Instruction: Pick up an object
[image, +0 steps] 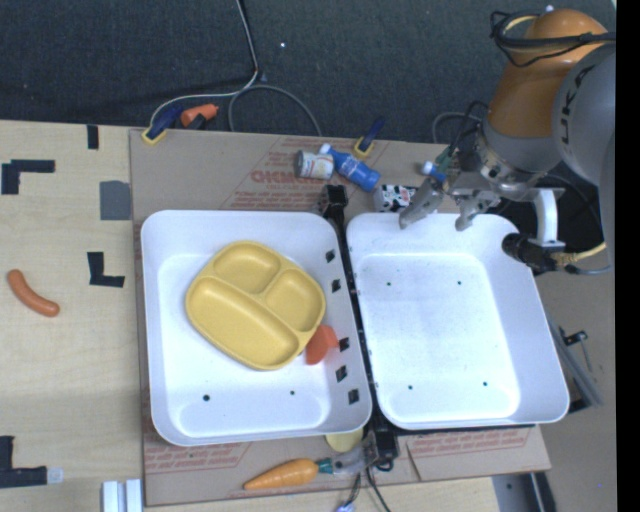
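Camera view has the hand (442, 212) spread, gripping nothing, hovering at the right bin's (545, 330) far rim; the yellow divided plate (256, 303) lies in the left bin (165, 330) — light, stiff, slick plastic, so pinch its raised rim

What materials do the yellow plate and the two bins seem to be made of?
Plate: likely matte plastic, evenly yellow with soft moulded compartments. Left bin and right bin: probably smooth white plastic with rounded rims, faintly glossy.
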